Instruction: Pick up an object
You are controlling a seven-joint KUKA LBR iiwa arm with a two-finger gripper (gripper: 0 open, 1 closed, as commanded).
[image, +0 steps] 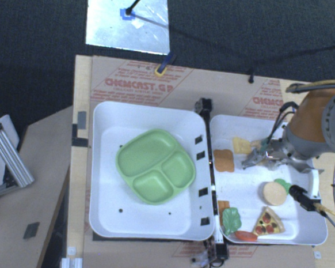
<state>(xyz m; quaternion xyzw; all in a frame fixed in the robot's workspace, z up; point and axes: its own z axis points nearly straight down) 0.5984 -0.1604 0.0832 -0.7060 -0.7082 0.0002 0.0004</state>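
The right bin (310, 228) holds several toy foods. A brown toast slice (224, 160) lies by its left wall, with a yellow piece (241, 145) just behind it. A round tan bun (275, 193) sits mid-bin beside a small green piece (280, 183). A pizza slice (268, 222), a green leafy piece (230, 219) and a red piece (245, 236) lie along the front. My gripper (253, 160) hangs low over the bin's back half, just right of the toast and the yellow piece. I see nothing held in it.
The left bin (101, 212) holds a green divided plate (156, 165). A black divider with clips (206, 157) runs between the bins. The grey and orange arm (315, 122) reaches in over the right bin's far right side. A small orange piece (222, 205) lies by the divider.
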